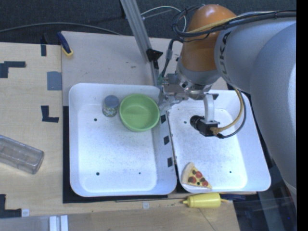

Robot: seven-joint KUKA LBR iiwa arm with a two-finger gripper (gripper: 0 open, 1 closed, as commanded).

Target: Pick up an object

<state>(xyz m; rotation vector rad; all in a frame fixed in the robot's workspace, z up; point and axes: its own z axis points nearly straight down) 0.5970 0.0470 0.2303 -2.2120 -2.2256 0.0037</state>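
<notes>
One gripper (166, 96), apparently empty, beside green bowl (139, 112).

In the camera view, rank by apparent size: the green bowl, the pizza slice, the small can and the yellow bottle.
1. green bowl
2. yellow bottle and pizza slice look alike, so I won't rank them
3. small can

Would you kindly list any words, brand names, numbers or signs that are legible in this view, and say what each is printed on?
"KU": dark letters running down the grey arm casing, cut off at the edge of the orange band; the rest of the word cannot be seen.
Label on the small can in the left bin: too small and blurred to read.
Nothing else legible.
</notes>
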